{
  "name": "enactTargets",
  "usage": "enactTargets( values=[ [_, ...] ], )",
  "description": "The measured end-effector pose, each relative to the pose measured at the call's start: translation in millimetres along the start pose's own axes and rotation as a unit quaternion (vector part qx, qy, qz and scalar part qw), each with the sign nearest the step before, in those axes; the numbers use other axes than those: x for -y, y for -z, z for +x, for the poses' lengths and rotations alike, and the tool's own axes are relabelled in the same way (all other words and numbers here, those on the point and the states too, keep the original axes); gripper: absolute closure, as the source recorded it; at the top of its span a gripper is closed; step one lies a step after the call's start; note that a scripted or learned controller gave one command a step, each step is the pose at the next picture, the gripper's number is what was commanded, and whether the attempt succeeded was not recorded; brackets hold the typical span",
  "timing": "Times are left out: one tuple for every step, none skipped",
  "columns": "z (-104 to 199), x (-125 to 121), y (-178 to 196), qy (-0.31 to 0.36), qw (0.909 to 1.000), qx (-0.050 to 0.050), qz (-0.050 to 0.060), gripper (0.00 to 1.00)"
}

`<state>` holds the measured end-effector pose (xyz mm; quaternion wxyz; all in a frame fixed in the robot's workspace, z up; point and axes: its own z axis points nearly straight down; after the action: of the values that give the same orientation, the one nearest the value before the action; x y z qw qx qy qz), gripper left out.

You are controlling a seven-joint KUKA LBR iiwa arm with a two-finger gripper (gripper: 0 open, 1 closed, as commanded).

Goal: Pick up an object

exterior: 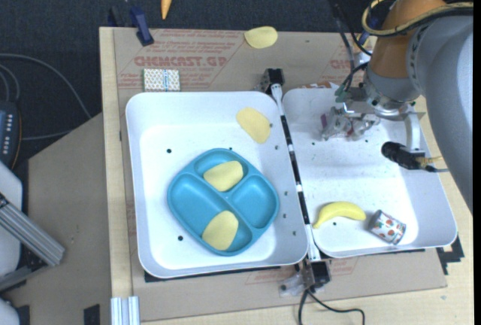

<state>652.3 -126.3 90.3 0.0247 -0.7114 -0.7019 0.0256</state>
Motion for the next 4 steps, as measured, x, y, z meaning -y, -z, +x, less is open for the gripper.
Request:
enactTargets(
  values=[
    [39.8,56.8,91.8,0.007,0.9993,-0.001,-0.036,1.00],
    [39.6,57.4,90.7,0.007,0.9994,-0.001,-0.035,0.00],
    [2.5,16.9,71.9,0.007,0.9993,0.000,-0.037,0.00],
    [-43.1,-1.8,-0.8,0.007,0.9992,0.001,-0.040,0.00]
  ],
)
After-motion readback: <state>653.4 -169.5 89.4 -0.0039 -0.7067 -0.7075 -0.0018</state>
